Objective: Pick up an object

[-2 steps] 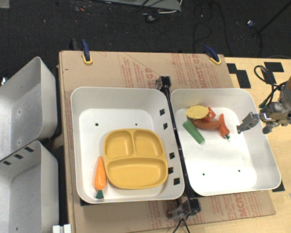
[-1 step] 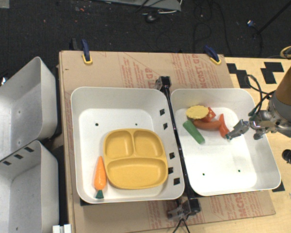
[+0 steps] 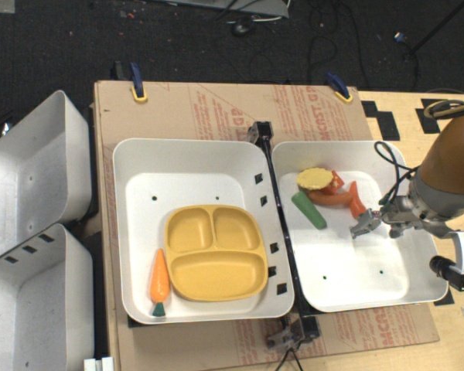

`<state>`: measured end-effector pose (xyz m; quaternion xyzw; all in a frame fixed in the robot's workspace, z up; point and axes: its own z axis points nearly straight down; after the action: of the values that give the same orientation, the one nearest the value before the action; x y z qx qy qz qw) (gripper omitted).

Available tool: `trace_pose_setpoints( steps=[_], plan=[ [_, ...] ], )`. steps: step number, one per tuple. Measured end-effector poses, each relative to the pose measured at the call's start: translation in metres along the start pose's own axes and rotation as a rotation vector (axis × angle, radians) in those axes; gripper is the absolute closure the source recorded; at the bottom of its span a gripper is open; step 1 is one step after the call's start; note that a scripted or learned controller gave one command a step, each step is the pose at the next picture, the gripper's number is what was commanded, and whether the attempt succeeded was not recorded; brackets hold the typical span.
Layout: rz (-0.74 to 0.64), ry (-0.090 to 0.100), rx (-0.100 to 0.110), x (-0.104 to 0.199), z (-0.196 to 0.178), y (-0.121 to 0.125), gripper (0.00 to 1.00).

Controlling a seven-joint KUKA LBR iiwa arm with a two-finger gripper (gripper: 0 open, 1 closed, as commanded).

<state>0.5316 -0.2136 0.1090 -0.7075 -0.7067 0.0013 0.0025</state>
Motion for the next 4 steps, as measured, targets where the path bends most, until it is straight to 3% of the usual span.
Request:
trace_pose_setpoints(
  steps=[1, 3, 4],
  plan=[
    [0.0, -0.002, -0.006, -0.001, -0.014, 0.002, 1.0],
    [-0.004, -0.004, -0.011, 0.003, -0.112, 0.011, 1.0],
    [-0.008, 0.0, -0.005, 0.06, -0.111, -0.003, 1.0]
  ],
)
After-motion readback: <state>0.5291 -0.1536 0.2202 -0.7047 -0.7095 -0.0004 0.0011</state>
